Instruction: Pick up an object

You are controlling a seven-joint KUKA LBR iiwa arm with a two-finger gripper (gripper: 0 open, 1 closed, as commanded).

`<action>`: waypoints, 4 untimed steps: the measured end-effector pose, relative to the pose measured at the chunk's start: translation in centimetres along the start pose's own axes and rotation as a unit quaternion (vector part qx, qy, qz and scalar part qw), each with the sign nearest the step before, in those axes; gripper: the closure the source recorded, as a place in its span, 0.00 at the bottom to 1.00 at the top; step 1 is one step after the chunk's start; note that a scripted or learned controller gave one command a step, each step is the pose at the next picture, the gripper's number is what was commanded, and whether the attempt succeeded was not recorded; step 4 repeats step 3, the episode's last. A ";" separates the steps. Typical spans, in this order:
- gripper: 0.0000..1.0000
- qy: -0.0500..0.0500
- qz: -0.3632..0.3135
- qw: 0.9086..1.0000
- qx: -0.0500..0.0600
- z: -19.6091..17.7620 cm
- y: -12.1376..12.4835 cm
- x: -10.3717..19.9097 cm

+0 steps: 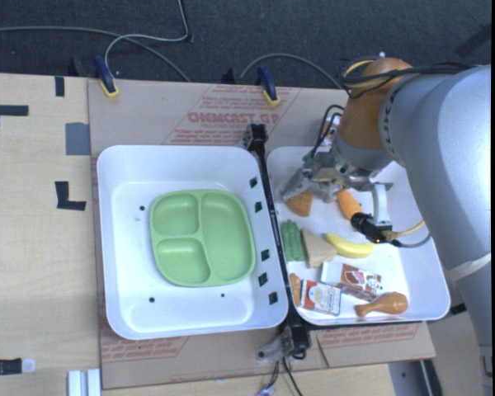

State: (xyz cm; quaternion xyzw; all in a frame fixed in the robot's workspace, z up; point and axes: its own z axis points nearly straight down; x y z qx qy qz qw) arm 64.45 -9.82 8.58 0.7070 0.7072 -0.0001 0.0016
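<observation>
Dark grey carpet along top, black cable trailing across it. Light wooden bench with black tape marks. Brown cardboard sheet, red print, held by two blue-and-yellow clamps. Even, soft lighting.
</observation>
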 end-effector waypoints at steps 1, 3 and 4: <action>0.00 0.001 -0.001 1.000 0.001 0.0 0.8 -0.1; 1.00 0.000 -0.001 1.000 0.000 -1.0 0.2 -0.1; 1.00 0.000 -0.001 1.000 0.000 -1.0 0.2 -0.1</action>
